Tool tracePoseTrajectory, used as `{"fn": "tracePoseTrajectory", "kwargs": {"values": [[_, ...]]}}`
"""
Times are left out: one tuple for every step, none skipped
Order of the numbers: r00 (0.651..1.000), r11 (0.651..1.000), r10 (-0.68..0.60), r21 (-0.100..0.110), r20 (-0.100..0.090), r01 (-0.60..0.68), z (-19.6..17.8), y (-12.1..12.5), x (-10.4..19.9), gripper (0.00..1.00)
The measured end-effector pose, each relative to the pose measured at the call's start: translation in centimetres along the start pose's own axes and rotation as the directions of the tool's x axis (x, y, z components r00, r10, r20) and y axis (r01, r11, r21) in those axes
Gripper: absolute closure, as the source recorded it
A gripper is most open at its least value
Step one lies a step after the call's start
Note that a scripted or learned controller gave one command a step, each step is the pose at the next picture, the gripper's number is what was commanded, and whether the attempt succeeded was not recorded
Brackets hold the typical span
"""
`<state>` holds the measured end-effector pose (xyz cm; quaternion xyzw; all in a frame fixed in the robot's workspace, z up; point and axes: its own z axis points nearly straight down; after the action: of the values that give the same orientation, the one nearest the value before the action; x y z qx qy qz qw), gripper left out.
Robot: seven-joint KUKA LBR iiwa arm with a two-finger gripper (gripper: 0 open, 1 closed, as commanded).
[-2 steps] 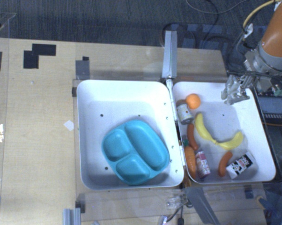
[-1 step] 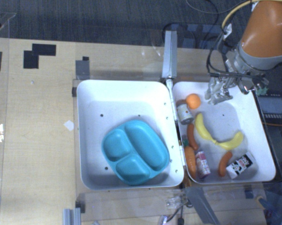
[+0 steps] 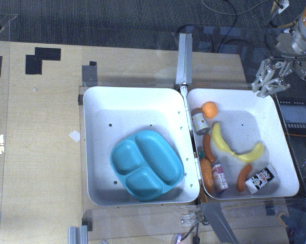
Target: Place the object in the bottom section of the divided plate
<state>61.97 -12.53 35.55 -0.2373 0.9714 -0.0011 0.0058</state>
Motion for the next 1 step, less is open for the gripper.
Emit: {"fn": "tracePoseTrajectory", "kwargs": {"values": [[0.977,0.977,0.212,-0.002,-0.004,-0.212,13.32,-0.61,-1.88,1.00]]}}
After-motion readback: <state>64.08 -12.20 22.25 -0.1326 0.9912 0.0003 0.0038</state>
